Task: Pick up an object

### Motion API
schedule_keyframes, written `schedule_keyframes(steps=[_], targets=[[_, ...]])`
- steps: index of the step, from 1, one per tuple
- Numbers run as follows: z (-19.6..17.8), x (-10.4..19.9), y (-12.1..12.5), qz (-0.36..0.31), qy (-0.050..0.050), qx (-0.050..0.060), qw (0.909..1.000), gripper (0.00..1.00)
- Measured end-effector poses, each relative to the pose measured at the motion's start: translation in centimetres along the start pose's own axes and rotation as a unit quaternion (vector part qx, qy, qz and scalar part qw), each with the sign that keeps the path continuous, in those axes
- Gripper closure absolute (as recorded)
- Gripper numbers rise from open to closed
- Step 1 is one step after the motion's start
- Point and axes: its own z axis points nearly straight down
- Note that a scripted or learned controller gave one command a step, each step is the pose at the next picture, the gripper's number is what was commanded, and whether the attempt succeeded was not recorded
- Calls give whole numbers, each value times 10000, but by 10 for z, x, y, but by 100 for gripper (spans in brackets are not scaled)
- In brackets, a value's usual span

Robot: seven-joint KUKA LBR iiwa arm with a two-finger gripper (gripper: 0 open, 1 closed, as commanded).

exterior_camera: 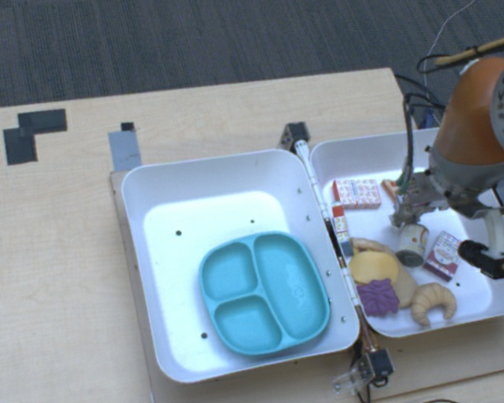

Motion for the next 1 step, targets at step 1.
schedule_keyframes(steps=[1], targets=[[0, 0, 0, -1, 0, 4, 10000, 0]])
